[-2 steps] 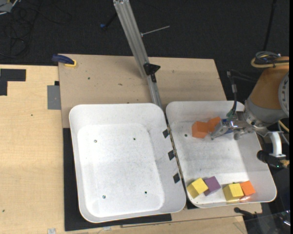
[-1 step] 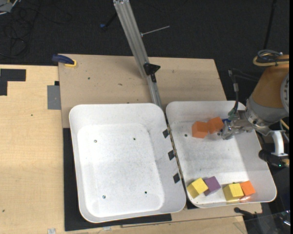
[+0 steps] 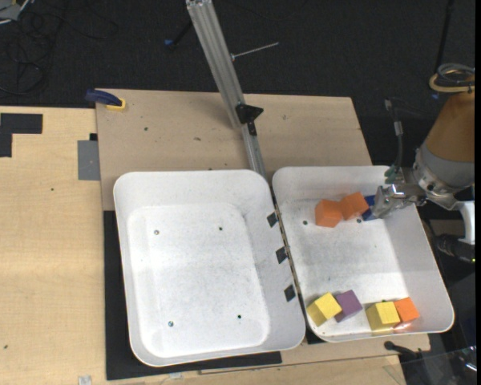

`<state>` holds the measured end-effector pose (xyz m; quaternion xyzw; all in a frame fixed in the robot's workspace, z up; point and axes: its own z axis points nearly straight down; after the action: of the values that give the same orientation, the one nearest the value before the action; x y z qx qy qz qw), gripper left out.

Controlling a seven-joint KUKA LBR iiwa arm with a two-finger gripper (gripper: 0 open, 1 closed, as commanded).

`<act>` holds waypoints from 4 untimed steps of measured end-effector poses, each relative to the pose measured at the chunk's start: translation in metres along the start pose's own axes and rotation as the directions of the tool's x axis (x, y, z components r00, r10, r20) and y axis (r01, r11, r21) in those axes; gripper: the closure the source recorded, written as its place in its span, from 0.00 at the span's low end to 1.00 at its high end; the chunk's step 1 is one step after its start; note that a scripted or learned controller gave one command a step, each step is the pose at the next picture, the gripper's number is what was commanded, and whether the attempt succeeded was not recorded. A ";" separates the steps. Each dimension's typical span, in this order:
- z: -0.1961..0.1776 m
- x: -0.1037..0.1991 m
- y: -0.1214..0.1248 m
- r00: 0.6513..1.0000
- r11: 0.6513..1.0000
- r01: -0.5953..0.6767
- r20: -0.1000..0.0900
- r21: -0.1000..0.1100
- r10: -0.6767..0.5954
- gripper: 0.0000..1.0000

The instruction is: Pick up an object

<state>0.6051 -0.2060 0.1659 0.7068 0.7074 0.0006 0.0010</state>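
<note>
Reaching in from the right, with the claw [image 3: 374,207] sitting low in the right bin [image 3: 433,283], just beside two orange blocks [image 3: 341,210] near the bin's upper middle. Looking like the approach-to-grasp step, judging by that.

Doing it well probably means lining up on the nearer orange block alone, coming in so the fingers straddle one piece instead of nudging both, then closing before lifting straight up.

Not managing to tell whether the claw is open, closed or gripping anything: too small and blurry at the tip, something bluish there too.

Also sitting along the bin's lower edge: a yellow block [image 3: 325,306], a purple block [image 3: 349,302], a yellow-and-orange pair [image 3: 391,313]. Arm body getting cut off at the right.
</note>
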 end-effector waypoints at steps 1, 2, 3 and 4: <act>-0.063 0.004 0.002 1.000 1.000 0.002 0.001 -0.003 -0.002 1.00; -0.078 0.003 0.002 1.000 1.000 0.002 -0.001 0.001 -0.002 1.00; -0.066 0.055 0.006 1.000 1.000 0.004 -0.003 0.006 -0.004 1.00; -0.056 0.107 0.010 1.000 1.000 0.003 -0.003 0.006 -0.003 1.00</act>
<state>0.6153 -0.0991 0.2220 0.7057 0.7085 -0.0005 -0.0023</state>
